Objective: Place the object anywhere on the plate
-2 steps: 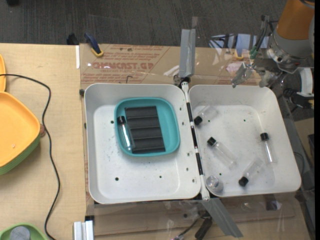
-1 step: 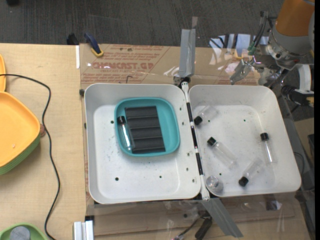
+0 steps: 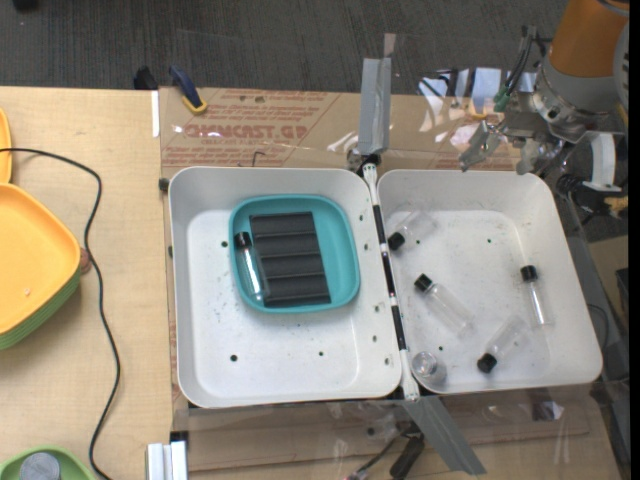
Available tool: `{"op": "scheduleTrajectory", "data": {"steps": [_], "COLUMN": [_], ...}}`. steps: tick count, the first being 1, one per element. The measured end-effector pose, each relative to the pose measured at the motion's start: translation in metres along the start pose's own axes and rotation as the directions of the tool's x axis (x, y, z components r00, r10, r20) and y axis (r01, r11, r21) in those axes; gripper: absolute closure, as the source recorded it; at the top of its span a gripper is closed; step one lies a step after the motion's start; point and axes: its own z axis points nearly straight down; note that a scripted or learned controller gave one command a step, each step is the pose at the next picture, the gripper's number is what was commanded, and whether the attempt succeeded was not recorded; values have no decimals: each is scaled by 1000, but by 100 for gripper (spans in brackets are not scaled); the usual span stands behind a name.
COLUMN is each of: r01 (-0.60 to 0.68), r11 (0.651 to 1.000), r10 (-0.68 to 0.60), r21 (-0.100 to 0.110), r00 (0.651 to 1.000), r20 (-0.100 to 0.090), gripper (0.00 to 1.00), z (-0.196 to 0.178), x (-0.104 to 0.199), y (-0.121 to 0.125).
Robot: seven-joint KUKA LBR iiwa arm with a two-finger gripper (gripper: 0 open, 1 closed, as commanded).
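Note:
A teal square plate [image 3: 342, 258] with a black ridged insert lies in the left bin [image 3: 200, 348]. One clear vial with a black cap [image 3: 248, 265] rests on the plate along its left side, beside the insert. My gripper [image 3: 487, 140] hangs above the far rim of the right bin [image 3: 560, 218], well away from the plate. The grey arm with its orange band [image 3: 590, 18] rises behind it at the top right.
Several clear black-capped vials lie loose in the right bin, among them one [image 3: 443, 302] in the middle and one [image 3: 534, 295] by the right wall. A cardboard sheet [image 3: 260, 128] lies behind the bins. Yellow dishes [image 3: 30, 258] and a black cable sit on the bench at left.

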Motion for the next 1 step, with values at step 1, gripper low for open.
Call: {"op": "scheduleTrajectory", "data": {"steps": [1], "r01": [-48], "r11": [999], "r10": [48], "r21": [0], "r00": [999], "r20": [0], "gripper": [0], "z": [-4], "x": [8], "y": [0]}}
